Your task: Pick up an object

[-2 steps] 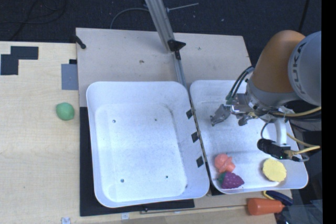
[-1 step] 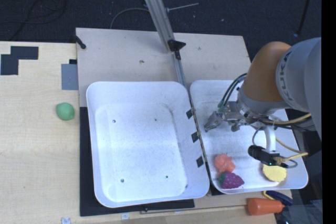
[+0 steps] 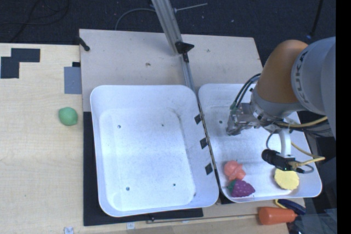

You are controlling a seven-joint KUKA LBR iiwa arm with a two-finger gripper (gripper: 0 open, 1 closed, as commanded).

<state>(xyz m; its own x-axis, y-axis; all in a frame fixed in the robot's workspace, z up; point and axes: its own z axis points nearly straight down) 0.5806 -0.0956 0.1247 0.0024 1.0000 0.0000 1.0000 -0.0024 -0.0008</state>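
Arm: grey with an orange band, reaching in from the right over the right bin (image 3: 216, 97).
Gripper (image 3: 237, 126): low over the bare upper-left floor of the right bin; too small and blurred to tell how it stands, and nothing can be made out in it.
Right bin contents: a red-orange toy (image 3: 235, 169) and a purple grape-like toy (image 3: 241, 189) touching each other at the front edge, a yellow round piece (image 3: 287, 178) near the front right corner.
Left bin (image 3: 104, 97): white, just beside the right one.
Surface: a green ball (image 3: 68, 116) left of the bins; an orange object (image 3: 276, 215) lies in front of the right bin.
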